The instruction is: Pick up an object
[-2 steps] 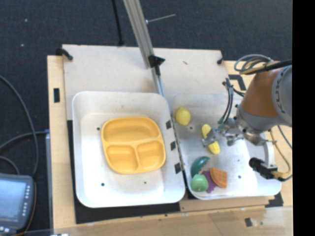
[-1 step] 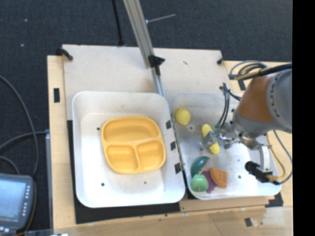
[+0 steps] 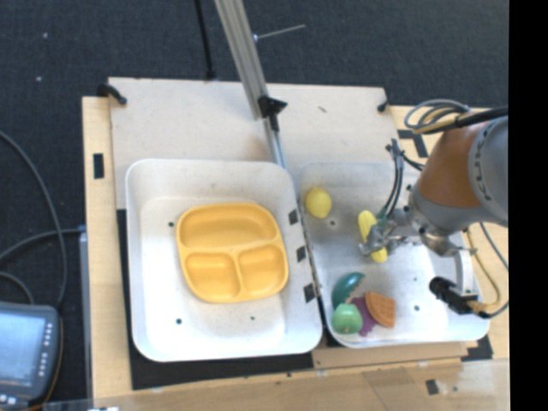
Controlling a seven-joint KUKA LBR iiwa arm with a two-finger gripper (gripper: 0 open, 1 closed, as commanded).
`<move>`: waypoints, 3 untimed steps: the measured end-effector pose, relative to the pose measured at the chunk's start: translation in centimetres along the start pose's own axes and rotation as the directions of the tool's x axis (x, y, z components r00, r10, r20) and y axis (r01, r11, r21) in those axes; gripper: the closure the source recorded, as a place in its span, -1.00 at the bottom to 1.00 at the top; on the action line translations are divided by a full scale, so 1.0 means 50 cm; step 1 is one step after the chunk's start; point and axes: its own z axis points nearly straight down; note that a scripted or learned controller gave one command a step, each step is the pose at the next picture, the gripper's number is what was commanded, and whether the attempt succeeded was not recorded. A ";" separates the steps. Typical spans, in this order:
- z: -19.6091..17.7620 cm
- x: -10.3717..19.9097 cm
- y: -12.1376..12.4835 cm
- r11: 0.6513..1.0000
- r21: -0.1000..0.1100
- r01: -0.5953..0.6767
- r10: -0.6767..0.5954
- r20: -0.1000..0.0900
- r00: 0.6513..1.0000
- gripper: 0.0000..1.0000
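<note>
Green apple near right bin's front edge, beside brown piece. Yellow banana mid-bin, touching gripper; finger state can't tell. Lemon toward back. Yellow tray in left bin

**A:** What do I log for surroundings?

**B:** I see: dark speckled carpet floor; pale wooden surface, square-cornered, black clips at its far corners; a slanted aluminium rail rising from it; black cables looping on the floor at left; a small monitor bottom left. Light even.
</note>
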 end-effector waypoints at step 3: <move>-0.251 0.016 0.020 1.000 0.002 0.012 -0.012 -0.001 1.000 1.00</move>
